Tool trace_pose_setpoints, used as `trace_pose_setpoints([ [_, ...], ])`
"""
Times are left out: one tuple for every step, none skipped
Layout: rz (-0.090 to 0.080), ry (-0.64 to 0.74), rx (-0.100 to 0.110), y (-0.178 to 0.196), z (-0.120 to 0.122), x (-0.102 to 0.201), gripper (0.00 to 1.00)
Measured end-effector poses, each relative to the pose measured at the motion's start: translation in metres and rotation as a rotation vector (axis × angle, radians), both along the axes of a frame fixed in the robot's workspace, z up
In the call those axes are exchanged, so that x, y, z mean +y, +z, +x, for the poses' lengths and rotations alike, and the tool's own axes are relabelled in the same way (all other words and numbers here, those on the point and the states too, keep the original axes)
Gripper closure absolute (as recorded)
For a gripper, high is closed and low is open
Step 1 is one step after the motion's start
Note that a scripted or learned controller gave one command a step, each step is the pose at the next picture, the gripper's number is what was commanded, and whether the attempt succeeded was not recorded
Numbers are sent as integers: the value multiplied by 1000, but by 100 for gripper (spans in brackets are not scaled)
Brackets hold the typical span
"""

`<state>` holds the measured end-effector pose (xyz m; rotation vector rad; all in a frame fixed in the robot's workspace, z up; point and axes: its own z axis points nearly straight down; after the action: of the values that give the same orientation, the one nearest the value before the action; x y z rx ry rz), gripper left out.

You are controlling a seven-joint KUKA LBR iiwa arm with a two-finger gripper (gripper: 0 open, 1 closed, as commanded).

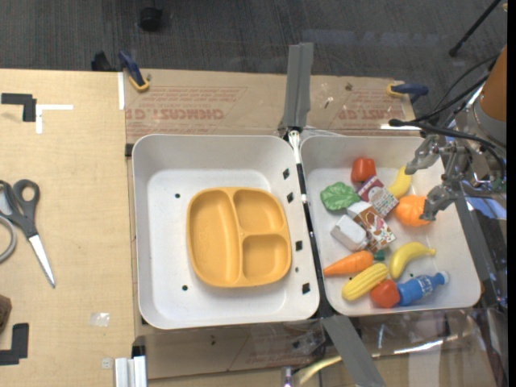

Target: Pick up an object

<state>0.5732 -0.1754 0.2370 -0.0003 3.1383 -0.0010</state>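
Observation:
The right bin (468, 293) holds several toy foods: an orange (410, 210), a red pepper (363, 169), a green leaf (339, 196), a small yellow banana (401, 181), a larger banana (409, 255), a carrot (348, 264), corn (364, 281), a blue bottle (421, 287) and small cartons (372, 221). My gripper (420, 190) hangs over the bin's right side, open. One fingertip is near the small banana, the other at the orange's right edge. Nothing is held between the fingers.
In the left bin (153, 297) lies a yellow divided plate (239, 236). Scissors (28, 224) rest on the wooden bench at far left. Blue clamps (133, 69) hold the cardboard behind the bins. Black cables (451, 123) run along the arm at right.

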Motion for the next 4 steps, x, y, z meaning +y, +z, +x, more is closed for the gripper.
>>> trace_pose_setpoints([
  [-7,42,-23,-119,-30,38,0],
  [-7,-202,-58,-127,-68,59,0],
  [-7,-318,-48,-129,-67,69,0],
  [0,-310,-41,-119,-66,74,100],
])
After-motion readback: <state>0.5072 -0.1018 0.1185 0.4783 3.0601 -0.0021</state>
